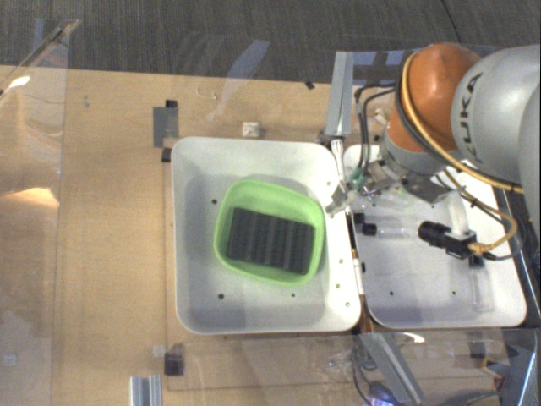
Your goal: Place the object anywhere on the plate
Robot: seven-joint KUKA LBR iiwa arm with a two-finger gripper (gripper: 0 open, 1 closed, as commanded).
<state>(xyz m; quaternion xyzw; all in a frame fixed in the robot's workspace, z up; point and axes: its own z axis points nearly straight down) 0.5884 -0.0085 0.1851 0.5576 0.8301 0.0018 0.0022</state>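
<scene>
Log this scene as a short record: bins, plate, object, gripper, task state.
left bin: holds the green plate
green plate: near the bin's middle, upright
dark ridged object: lies flat inside the plate
right bin: beneath the arm
gripper: over the seam between the bins, by the plate's right rim, not holding the object
task state: the object appears to rest on the plate already

Mounted high over the desk (pixel 84 227), looking down at a slant. Moderately close: left bin (pixel 190 303) and right bin (pixel 439 307) both within frame, dark carpet (pixel 211 7) beyond the desk's far edge, arm (pixel 499 100) reaching in at right.
</scene>
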